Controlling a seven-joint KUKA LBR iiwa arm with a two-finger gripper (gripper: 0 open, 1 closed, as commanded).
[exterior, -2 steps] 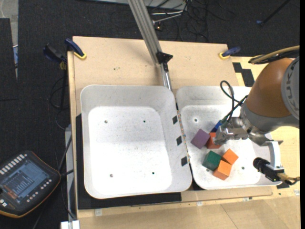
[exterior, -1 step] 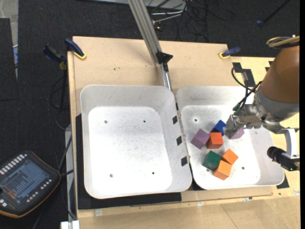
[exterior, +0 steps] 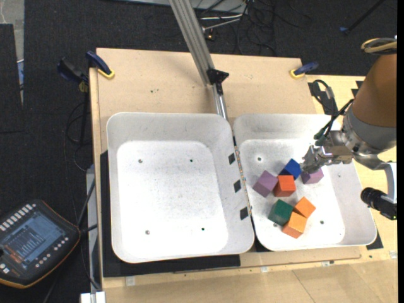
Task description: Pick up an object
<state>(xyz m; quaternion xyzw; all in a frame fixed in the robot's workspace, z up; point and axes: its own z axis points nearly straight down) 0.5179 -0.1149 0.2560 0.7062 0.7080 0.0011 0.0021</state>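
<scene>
Low, gripper [exterior: 313,166] over purple block [exterior: 314,177], right bin [exterior: 353,232], no legible writing

Two white bins [exterior: 170,128] are set side by side on the bench. In the right bin, coloured blocks are clustered: purple [exterior: 266,183], blue [exterior: 291,167], red-orange [exterior: 286,184], green [exterior: 280,212], orange [exterior: 304,207]. The gripper [exterior: 314,163] is positioned at a small purple block [exterior: 313,176].
</scene>
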